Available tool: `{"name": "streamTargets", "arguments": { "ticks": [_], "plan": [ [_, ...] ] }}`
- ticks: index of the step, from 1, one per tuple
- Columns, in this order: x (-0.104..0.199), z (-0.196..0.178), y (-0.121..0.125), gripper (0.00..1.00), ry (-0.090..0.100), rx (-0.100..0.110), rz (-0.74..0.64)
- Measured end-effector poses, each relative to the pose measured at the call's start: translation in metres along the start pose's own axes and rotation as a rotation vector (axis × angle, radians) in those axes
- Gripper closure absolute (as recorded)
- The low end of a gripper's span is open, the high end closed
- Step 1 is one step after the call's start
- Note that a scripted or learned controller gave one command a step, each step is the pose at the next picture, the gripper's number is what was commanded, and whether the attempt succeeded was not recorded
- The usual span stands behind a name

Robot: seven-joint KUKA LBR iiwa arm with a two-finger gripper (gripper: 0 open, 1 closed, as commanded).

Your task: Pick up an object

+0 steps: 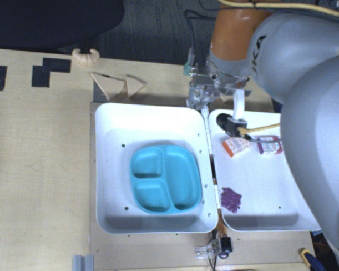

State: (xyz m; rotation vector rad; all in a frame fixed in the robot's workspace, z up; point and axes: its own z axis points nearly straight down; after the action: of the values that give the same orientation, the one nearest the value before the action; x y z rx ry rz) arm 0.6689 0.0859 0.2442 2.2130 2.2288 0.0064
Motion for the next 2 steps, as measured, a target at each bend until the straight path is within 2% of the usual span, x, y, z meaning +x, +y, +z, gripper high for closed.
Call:
{"name": "streamTargets", "arguments": {
  "ticks": [1, 2],
  "plan": [
    [0.06, 0.006, -0.034, 1.0, 0.0, 0.003, 0.001],
    [0.071, 0.025, -0.146, 1.0, -0.001, 0.002, 0.004]
  ]
}}
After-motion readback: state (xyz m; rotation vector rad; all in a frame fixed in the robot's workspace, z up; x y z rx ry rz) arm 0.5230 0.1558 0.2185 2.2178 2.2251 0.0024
